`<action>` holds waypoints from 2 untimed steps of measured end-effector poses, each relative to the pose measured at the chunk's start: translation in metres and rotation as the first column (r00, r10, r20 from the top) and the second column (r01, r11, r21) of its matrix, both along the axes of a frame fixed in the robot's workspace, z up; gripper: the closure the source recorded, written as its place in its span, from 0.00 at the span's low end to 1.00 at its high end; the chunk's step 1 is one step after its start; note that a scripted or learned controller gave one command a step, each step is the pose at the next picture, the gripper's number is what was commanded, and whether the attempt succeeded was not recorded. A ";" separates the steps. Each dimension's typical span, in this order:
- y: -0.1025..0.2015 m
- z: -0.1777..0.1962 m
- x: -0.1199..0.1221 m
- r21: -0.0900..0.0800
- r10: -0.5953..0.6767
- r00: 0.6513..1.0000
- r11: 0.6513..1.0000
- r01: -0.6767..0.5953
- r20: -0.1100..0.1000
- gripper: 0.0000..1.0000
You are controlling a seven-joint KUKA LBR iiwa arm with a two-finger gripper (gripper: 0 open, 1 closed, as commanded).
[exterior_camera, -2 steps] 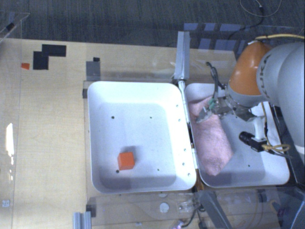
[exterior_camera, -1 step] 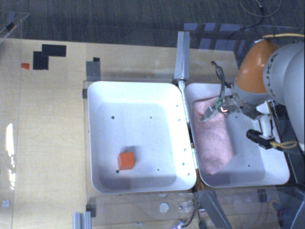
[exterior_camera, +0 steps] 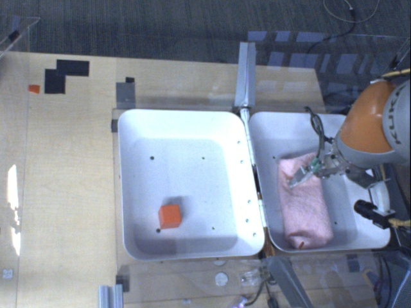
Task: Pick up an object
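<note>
Down in the right bin (exterior_camera: 359, 239) the gripper (exterior_camera: 302, 175) sits on the upper end of the folded pink cloth (exterior_camera: 305, 207), though I can't tell its grip, and soft fabric could slip free or bunch up when lifted.

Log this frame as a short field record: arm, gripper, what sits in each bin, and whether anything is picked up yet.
arm: grey arm with orange band, reaching in from the right over the right bin
gripper: gripper low over the pink cloth, at its upper end
left bin: left bin holds an orange block near its lower left
right bin: right bin holds the pink cloth, lying lengthwise
contact: gripper at or just above the cloth; cannot tell which
picked up: nothing visibly lifted
</note>
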State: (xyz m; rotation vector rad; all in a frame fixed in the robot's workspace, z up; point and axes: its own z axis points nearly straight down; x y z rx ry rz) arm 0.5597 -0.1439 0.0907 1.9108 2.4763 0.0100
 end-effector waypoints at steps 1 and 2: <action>0.045 0.063 -0.055 0.003 -0.001 1.000 1.000 0.001 -0.006 0.00; 0.040 0.001 -0.001 0.000 0.039 0.999 0.999 -0.039 0.004 0.00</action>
